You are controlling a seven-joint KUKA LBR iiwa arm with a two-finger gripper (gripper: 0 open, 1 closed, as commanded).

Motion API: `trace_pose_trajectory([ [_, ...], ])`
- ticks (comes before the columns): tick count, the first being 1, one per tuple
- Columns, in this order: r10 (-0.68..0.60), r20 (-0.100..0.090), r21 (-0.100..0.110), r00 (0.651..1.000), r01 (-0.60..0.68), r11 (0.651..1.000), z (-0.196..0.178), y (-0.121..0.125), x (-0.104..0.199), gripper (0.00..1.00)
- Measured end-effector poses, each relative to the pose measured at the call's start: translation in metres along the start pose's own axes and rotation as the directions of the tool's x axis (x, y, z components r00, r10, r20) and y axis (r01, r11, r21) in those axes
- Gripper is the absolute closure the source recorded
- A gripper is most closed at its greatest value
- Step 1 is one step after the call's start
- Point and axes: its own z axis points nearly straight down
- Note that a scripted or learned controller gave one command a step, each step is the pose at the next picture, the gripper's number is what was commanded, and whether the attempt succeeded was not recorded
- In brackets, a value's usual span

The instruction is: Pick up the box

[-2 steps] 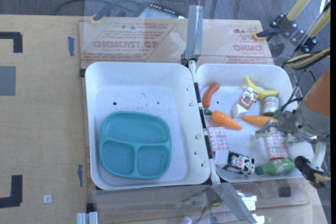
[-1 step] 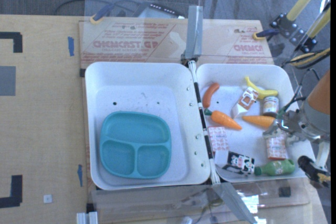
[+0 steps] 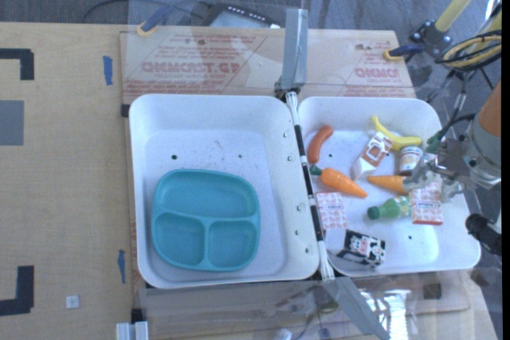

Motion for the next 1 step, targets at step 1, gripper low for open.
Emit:
trace_pose_trajectory([
  [1,-0.156,-0.001,0.002,0.988,0.156,0.988,0.0021,-0.0215,0.0420,1.00],
])
